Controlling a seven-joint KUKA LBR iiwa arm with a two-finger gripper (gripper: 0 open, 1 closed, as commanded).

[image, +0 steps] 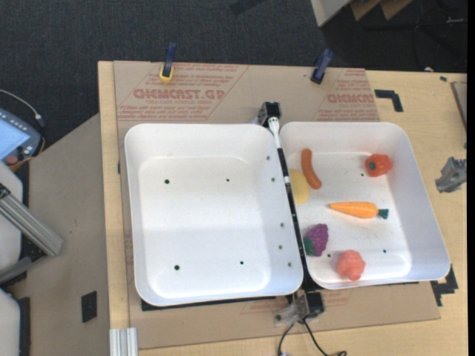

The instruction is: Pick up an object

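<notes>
Nearest me, at the front edge of the bench, a small black clamp (310,303) sits where the two bins meet, with a dark cable (295,332) trailing off it toward the bottom.

Starting at the left, the left bin (137,199) lies on a brown cardboard sheet (119,95) printed with red lettering. Its white floor shows a few small dark dots. Behind it a yellow-and-blue clip (168,68) grips the sheet's far edge. Further right a blue clip (322,65) does the same. Another black clamp (269,113) sits at the far end of the seam between the bins.

The right bin (415,191) holds all the toy food. Just inside its left wall lies a pale yellow piece (300,188), and a brown-orange sausage (311,168) lies touching its upper side, angled away from me. Toward the front of that side is a purple bunch of grapes (317,239). To its right, near the front wall, is a pink-red lump (349,264). An orange carrot (355,210) lies across the middle, green end pointing right. A red tomato-like piece (378,165) sits near the far right corner, well apart from the others.

At the far right, past the bin's wall and over the bench, is the grey gripper (451,175). Nothing is in it, and I cannot tell whether it is spread or pressed together.
</notes>
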